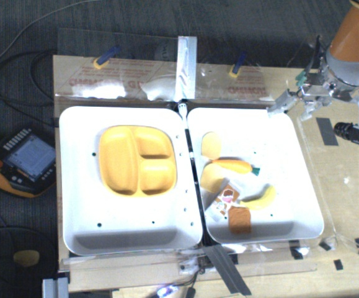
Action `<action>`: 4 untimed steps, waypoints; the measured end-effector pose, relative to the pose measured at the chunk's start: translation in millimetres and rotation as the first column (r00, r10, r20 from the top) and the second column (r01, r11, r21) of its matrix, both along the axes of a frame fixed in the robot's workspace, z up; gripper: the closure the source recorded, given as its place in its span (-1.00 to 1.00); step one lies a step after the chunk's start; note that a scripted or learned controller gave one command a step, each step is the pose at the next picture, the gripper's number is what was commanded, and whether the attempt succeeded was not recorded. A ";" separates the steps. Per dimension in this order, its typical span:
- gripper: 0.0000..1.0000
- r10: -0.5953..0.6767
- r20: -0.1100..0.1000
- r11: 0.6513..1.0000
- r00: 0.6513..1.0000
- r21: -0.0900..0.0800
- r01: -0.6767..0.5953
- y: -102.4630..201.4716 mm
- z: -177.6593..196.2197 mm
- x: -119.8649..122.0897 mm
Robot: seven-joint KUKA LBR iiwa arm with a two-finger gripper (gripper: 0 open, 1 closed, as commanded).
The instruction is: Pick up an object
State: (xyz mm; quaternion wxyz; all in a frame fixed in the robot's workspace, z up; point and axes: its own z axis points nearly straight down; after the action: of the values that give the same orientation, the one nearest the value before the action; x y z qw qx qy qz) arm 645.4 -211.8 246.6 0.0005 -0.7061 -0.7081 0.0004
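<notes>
Camera view, looking down on both bins. Gripper (pixel 291 101) sits above the far right corner of the right bin (pixel 291 166), off the rim, holding nothing that can be seen. Cannot tell how the jaws stand at this size; the metal parts blur together.

Left bin (pixel 80 222) carries a yellow divided tray (pixel 137 160), lying flat near the middle.

Right bin holds the likely targets, all crowded toward its left and near side: a pale round piece (pixel 211 145) nearest the divider; a yellow and orange piece (pixel 229 166) just below it with a small teal bit (pixel 255 171) at its end; a banana (pixel 261 196); a crumpled wrapper (pixel 226 200); a brown block (pixel 239 220) by the near wall.

Judgement: nothing picked yet; arm well apart from the pile.

Risks from here:
- Items touch or overlap, so a closing grip may catch two, or push one aside and close on air.
- Banana curved and smooth; likely to roll or slip out.
- Wrapper thin, may crumple away.
- Brown block sits close to the near wall; fingers could strike the bin.
</notes>
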 end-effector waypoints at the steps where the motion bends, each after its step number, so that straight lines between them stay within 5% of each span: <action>1: -1.00 0.092 -0.001 0.996 0.996 -0.001 -0.092 26.2 -142.7 -38.8; 2: -1.00 0.255 0.000 0.967 0.967 0.000 -0.255 81.0 -102.5 -58.6; 3: -1.00 0.219 0.014 0.976 0.976 -0.007 -0.219 93.1 -155.0 -82.1; 4: -1.00 0.174 0.001 0.985 0.985 0.000 -0.174 83.4 -121.4 -90.2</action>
State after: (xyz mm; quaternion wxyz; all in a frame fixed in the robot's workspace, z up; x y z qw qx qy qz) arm 555.2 -128.4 125.2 0.0004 -0.6417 -0.7669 0.0002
